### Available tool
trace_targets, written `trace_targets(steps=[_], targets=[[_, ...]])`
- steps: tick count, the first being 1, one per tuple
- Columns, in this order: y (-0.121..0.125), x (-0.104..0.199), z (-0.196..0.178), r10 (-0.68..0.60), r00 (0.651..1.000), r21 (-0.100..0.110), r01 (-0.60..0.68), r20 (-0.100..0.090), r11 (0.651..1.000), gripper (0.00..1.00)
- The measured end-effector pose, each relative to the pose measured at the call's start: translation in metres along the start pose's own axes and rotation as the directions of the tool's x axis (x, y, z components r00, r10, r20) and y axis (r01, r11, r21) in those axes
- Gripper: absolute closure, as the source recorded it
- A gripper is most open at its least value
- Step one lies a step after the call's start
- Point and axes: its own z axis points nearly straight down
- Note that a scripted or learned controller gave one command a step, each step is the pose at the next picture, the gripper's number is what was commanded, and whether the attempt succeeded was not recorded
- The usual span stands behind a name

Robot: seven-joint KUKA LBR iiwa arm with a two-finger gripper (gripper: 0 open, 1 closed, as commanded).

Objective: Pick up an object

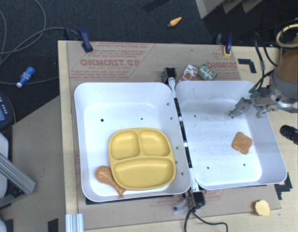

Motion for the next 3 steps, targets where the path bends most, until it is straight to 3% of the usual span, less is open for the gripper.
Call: trace_targets(steps=[1, 2, 3], targets=[[-0.027, -0.017, 0.066, -0.005, 1.000, -0.001, 0.005, -0.007, 1.000, 0.00], [-0.082, -0.022, 0.007, -0.003, 1.000, -0.004, 0.003, -0.002, 1.000, 0.00], [-0.046, -0.004, 0.073, -0.009, 1.000, -0.007, 0.009, 0.000, 1.000, 0.00]])
